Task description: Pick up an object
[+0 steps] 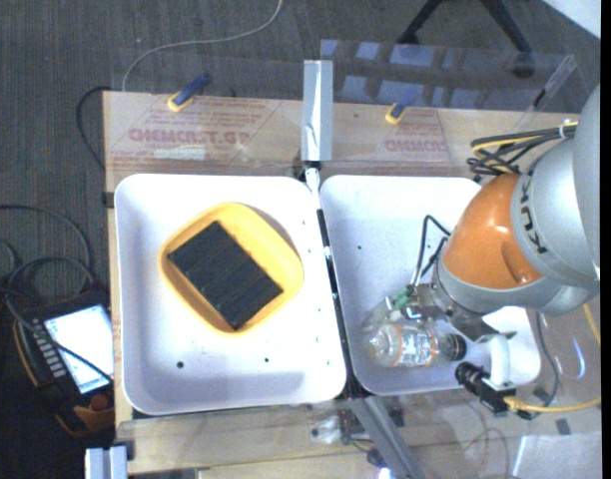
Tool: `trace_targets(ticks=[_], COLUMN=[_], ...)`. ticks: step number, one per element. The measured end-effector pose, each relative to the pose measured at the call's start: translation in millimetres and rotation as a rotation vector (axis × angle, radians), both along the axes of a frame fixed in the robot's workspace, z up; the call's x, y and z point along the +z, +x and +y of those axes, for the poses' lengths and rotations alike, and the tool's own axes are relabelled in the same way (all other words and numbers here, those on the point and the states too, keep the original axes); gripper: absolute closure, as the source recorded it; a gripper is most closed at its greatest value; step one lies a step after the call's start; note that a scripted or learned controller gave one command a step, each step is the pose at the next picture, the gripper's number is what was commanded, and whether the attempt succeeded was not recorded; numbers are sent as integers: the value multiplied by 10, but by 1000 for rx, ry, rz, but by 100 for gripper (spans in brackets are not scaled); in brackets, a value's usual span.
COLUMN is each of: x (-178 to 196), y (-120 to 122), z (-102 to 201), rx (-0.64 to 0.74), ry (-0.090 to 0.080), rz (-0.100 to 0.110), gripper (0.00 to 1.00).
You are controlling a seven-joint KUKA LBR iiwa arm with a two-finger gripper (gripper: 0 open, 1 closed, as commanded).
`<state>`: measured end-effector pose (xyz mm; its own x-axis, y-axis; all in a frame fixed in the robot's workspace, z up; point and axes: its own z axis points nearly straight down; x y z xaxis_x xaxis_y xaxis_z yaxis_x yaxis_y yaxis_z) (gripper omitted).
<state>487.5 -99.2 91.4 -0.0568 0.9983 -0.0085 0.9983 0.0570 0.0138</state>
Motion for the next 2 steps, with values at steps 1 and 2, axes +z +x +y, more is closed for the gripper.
trace_targets(ticks=[1, 2], x=[118, 923], y=[28, 45], z=[21, 76], rx=[1, 284], ry=[4, 6], rz=[-8, 15], gripper=[100, 100])
